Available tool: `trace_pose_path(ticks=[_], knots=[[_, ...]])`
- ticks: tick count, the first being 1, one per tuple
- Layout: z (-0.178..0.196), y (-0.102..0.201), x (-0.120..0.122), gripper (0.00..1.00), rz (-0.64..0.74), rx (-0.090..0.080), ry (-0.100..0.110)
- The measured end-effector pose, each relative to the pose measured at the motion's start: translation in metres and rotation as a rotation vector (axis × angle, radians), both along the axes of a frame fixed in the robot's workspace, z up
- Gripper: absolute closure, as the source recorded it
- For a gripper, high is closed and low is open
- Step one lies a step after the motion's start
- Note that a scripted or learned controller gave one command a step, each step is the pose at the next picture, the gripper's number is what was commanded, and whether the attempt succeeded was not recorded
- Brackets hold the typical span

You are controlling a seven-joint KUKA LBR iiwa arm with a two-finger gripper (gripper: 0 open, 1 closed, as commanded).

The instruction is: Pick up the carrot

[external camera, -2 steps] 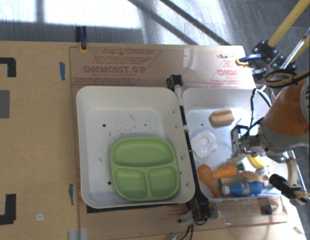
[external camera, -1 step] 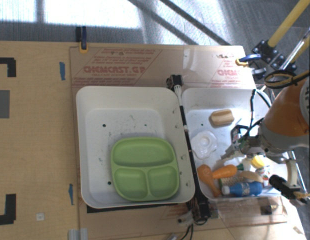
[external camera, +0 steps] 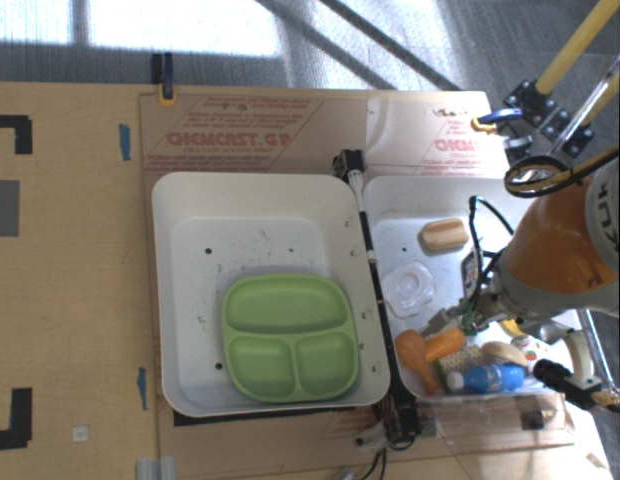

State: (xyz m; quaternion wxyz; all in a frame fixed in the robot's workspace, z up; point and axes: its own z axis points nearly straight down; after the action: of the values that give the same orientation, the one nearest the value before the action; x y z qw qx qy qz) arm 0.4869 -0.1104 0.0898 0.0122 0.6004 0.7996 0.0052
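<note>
Claw [external camera: 468, 320] low in right bin [external camera: 390, 230], just above the carrot [external camera: 440, 347]; can't tell its state.
Carrot lies near bin's front edge, touching an orange item [external camera: 412, 351], blue bottle [external camera: 490, 378] beside it. Bread roll [external camera: 443, 234] further back. Green divided tray [external camera: 289, 336] sits in left bin [external camera: 180, 268].

Two shallow white plastic bins [external camera: 180, 268] side by side. One pale green three-compartment plastic tray [external camera: 288, 336]. One tan bread-roll-shaped piece [external camera: 443, 234]. One clear round plastic lid [external camera: 407, 287]. One orange plastic carrot [external camera: 442, 345]. One small blue-labelled bottle [external camera: 487, 378]. One grey-and-orange arm [external camera: 560, 253].
</note>
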Motion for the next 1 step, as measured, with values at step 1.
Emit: trace_pose_path(ticks=[1], knots=[[0.0116,-0.0023,0.0024,1.00,-0.004,-0.007,-0.010]])
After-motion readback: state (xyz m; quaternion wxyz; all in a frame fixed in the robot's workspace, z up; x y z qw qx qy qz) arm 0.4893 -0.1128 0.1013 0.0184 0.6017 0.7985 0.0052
